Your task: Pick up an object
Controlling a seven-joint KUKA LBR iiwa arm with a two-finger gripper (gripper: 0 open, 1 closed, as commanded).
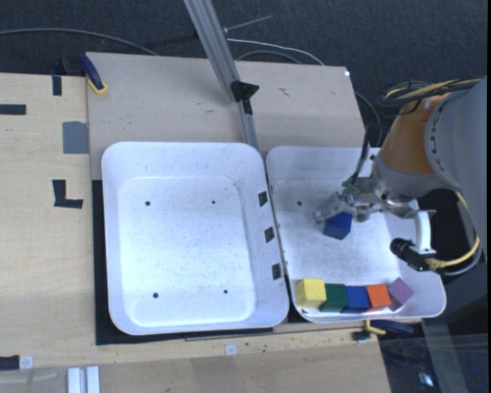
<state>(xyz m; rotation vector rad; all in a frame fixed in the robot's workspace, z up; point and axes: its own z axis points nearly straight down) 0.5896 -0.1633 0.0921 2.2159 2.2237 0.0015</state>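
Two shallow white plastic bins sit side by side on the wooden bench [188, 97], and all the action is in the right bin [311, 178]. The left bin [180, 236] is the bigger-looking one, with just speckles and a few dark dots on its floor.

The grey arm with the orange band [425, 142] comes in from the right and reaches down over the middle of the right bin. Its two-finger gripper [337, 213] is right at a small dark blue cube [337, 227], which is tilted and sits just below the metal fingertips, roughly in the centre of that bin. Honestly I can't tell whether the fingers are actually clamped on the cube or just sitting on top of it; the wrist hardware covers too much.

Along the near edge of the right bin there's a neat row of little blocks touching each other: a yellow cube [312, 291] at the left end, then a green block [335, 296], a blue block [358, 298], an orange block [378, 295], and a pale purple block [400, 290] at the right end, tucked into the corner.

A slanted aluminium pole [215, 43] rises from the far side of the bench, between the bins.
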